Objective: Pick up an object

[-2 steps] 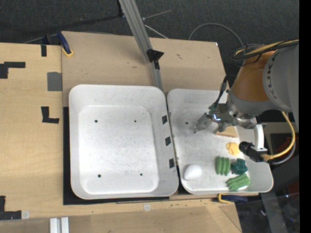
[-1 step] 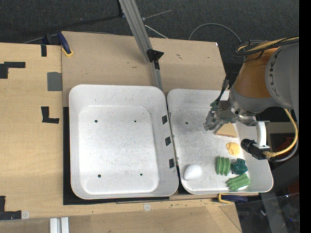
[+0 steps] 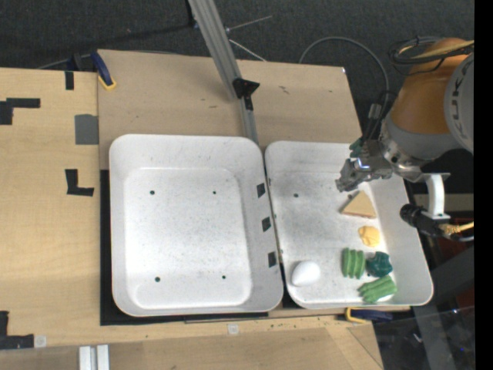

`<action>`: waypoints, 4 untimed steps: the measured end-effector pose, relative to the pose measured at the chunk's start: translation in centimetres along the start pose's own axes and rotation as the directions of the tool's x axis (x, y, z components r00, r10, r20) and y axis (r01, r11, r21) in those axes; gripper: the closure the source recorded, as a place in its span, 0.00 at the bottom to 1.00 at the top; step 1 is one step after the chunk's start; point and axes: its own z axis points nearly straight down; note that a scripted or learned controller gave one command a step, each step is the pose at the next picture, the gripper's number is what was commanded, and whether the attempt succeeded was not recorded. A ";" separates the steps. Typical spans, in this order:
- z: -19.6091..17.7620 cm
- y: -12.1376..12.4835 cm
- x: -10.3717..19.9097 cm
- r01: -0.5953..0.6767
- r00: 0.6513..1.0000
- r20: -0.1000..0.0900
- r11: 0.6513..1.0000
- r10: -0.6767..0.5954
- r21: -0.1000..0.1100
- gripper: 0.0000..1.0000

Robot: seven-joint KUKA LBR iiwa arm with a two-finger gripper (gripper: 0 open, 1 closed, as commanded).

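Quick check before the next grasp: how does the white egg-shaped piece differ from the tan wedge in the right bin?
The white egg-shaped piece is rounded and white; the tan wedge is triangular, flat-looking and tan. The egg lies near the bin's front left corner, apart from other items; the wedge lies further back, just beside the claw. The egg looks slightly smaller than the wedge. Both rest on the floor of the right bin.

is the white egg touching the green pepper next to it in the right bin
Apart. The camera view shows bare white bin floor between the white egg and the green pepper.
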 end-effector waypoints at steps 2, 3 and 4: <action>-2.8 0.6 5.6 0.005 1.000 -0.003 1.000 -0.005 0.007 1.00; -3.5 1.9 11.1 0.007 1.000 -0.003 1.000 -0.006 0.006 1.00; -3.9 3.4 16.1 0.006 1.000 -0.003 1.000 -0.006 0.006 1.00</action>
